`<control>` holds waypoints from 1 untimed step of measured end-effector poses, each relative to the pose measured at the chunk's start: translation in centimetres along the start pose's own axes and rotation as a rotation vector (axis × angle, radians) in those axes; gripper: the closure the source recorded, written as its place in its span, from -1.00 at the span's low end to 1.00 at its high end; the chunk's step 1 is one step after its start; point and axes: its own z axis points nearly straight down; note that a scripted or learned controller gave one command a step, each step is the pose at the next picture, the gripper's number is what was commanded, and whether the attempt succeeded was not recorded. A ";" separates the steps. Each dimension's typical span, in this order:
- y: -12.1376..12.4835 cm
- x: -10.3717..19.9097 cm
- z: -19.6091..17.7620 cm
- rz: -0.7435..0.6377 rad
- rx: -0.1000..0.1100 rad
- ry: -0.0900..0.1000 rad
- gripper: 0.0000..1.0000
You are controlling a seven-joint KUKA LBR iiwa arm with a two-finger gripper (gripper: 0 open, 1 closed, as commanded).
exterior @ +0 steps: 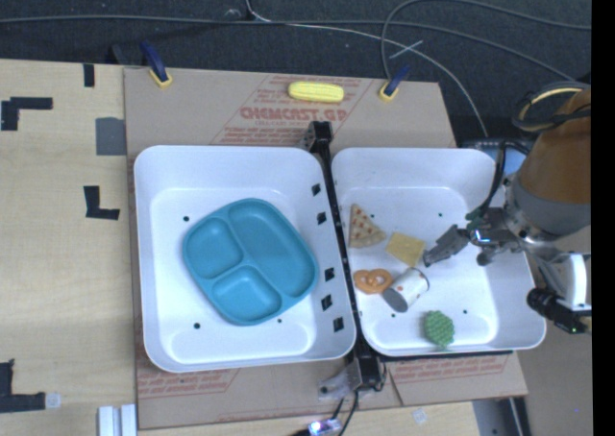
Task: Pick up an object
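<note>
The bench (pixel 58 261) carries cardboard (pixel 279 112) beneath two white bins (pixel 154 175).

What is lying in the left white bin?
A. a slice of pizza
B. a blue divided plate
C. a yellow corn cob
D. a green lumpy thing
B: the blue divided plate lies in the left bin, while the pizza slice and green lumpy thing are in the right bin, and the yellow corn cob sits on the cardboard behind both.

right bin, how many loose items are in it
5: pizza slice near the divider, yellow block mid-bin, pretzel below the slice, white cup beside it, green piece at the front.
</note>
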 end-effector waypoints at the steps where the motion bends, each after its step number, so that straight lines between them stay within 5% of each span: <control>1: 0.3 0.0 -0.6 -0.003 -0.012 -0.003 -1.00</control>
